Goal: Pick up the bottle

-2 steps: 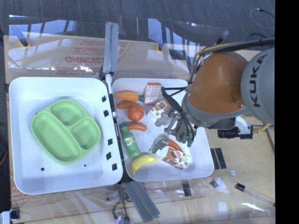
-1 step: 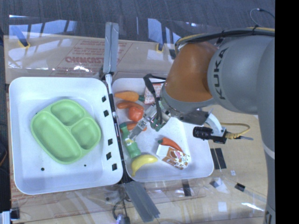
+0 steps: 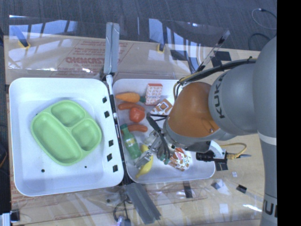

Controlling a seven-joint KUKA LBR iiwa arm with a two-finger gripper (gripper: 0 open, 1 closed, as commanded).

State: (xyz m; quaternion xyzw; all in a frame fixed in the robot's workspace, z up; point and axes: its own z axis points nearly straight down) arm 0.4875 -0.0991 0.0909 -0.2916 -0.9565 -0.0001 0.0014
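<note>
Two white bins side by side. Left bin [image 3: 28,173] holds a green divided plate [image 3: 67,131], lying flat toward its middle.

Right bin [image 3: 207,172] is crowded. Along its left side: a carrot [image 3: 128,97] at the far end, then a sausage [image 3: 124,106], a tomato [image 3: 137,113], another sausage [image 3: 138,127]. A small red-and-white carton [image 3: 154,93] stands at the far middle; a second printed carton [image 3: 162,107] sits just near of it. A banana [image 3: 146,166] lies at the near edge, a printed packet [image 3: 180,159] to its right.

Bottle [image 3: 130,142]: green, lying on its side by the bin's left wall, between the nearer sausage and the banana.

Arm reaches in from the right, orange band over the bin's middle. Gripper [image 3: 153,149] is low, just right of the bottle. Fingers: cannot tell if open or closed; clutter and blur.
</note>
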